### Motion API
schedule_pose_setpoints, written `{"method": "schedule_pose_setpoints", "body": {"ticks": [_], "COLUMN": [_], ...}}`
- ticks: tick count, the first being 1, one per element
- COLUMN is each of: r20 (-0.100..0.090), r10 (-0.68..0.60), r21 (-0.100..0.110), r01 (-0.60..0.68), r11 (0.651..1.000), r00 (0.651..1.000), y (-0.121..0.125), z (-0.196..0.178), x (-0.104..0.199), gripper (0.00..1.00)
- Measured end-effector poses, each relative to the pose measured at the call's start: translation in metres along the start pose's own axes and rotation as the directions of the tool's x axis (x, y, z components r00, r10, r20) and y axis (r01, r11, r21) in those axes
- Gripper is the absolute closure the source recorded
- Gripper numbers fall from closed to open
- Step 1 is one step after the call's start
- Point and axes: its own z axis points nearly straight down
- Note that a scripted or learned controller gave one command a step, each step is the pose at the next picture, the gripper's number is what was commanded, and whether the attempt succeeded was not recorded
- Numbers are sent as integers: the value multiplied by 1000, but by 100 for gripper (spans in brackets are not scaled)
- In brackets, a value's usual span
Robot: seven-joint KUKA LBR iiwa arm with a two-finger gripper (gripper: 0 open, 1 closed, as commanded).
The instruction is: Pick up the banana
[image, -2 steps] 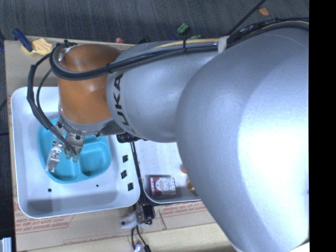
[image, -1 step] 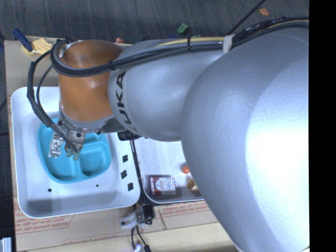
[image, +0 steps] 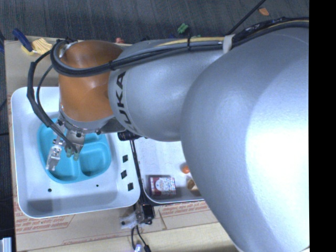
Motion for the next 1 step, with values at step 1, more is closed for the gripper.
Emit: {"method": "schedule_pose_setpoints", "body": {"ticks": [1], "r20": [1], "r10": [-3], "r21": [-1], "r01": [3], "r11": [1000], "r00": [1000], "y": [1], "z": [-10], "x": [0], "gripper": [100]}}
